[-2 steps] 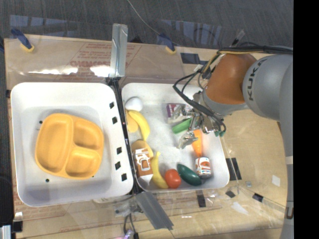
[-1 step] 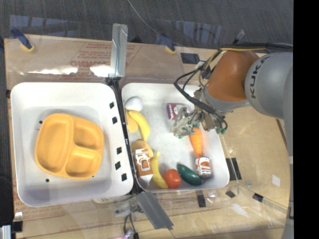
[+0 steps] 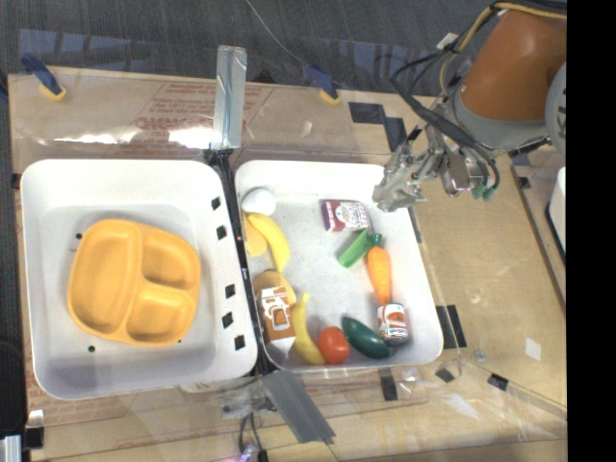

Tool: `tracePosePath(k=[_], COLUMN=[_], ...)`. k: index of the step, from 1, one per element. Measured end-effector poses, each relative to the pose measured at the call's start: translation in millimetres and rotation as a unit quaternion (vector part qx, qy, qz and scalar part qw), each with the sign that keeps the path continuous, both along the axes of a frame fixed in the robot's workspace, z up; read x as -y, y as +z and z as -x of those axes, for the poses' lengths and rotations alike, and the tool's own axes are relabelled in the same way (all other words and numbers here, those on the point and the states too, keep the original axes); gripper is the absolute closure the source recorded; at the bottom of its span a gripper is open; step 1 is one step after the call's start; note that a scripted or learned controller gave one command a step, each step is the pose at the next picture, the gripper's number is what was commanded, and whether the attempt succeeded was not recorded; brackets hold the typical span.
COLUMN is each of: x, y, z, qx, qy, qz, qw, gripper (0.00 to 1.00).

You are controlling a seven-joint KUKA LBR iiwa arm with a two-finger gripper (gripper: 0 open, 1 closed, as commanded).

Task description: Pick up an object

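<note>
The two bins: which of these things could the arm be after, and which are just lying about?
Candidates, right bin: egg, banana, carton, cucumber, carrot, can, tomato, avocado, bottle. The gripper hovers at its top right rim.

Lying about: yellow tray in left bin, tape.

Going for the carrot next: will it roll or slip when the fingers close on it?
The carrot looks smooth and tapered, so it may slip toward its thin end. Being round, it could roll if nudged sideways. The cucumber touching its top might shift too.
</note>
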State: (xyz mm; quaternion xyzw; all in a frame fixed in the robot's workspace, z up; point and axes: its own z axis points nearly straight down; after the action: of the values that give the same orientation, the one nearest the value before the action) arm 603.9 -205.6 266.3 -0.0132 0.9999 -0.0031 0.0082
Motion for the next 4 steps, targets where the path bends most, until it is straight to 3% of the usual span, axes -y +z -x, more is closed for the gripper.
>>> tracePosePath(k=[1, 2, 3, 4], x=[-1, 4, 5, 3], y=[-8, -156, -172, -161], z=[2, 72, 67, 65], qx=[-0.007, -0.012, -0.007, -0.005], qy=[0.000, 0.016, -0.024, -0.020], qz=[-0.0023, -0.0041, -0.0029, -0.0022], qw=[1.0000, 0.9998, 0.9997, 0.9998], gripper=[0.00, 0.00, 0.00, 1.00])
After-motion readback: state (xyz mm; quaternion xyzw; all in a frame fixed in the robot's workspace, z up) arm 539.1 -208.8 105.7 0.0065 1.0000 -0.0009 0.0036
